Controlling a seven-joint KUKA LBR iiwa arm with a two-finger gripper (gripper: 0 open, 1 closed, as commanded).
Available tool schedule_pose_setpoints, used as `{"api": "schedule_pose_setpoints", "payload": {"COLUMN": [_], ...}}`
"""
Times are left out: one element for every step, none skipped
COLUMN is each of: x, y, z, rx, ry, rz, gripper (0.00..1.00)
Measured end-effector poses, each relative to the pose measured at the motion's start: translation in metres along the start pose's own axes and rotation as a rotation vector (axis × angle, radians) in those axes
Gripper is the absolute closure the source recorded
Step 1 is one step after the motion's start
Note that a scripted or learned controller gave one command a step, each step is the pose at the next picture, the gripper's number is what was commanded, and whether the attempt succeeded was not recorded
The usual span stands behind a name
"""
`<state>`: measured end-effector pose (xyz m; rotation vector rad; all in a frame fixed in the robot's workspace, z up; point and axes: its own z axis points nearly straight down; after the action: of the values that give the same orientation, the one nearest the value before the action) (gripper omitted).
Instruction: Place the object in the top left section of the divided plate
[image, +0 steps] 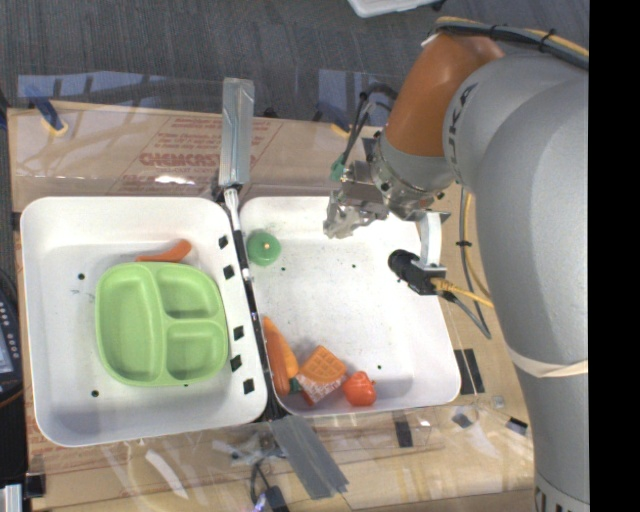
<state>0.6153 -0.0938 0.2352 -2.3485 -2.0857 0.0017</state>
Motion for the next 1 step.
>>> {"api": "schedule_pose_setpoints", "payload": {"x": [0.0008], "y": [-0.1256], "z": [0.0456], "rx": [0.007], "ry": [0.001], "rz": [0.091], "gripper": [1.0]}}
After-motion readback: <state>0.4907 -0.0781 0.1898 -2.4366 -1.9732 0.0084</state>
